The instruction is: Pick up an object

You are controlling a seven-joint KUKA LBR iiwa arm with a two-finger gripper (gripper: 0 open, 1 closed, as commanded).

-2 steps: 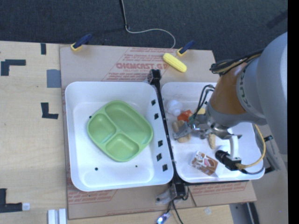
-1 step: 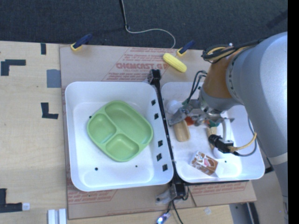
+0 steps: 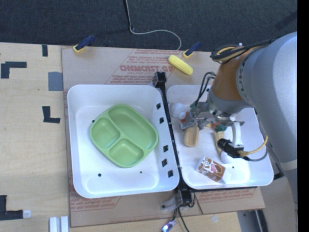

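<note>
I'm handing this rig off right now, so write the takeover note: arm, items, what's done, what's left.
End effector: down in the right bin, over its upper left; finger state can't be judged from this view.
Right bin: tan piece just below the end effector, brown packet near the front, small items partly hidden under the wrist.
Left bin: green tray.
Yellow corn lies on the cardboard behind the bins.
Done: arm lowered into the right bin.
Left: no grasp visible; pick up an object.

light green divided plate (image 3: 124,135) in white left bin (image 3: 79,100); tan bread-shaped piece (image 3: 191,137) and brown-and-white packet (image 3: 211,169) in white right bin (image 3: 258,175); yellow corn cob (image 3: 180,65) on brown cardboard (image 3: 104,66).
</note>
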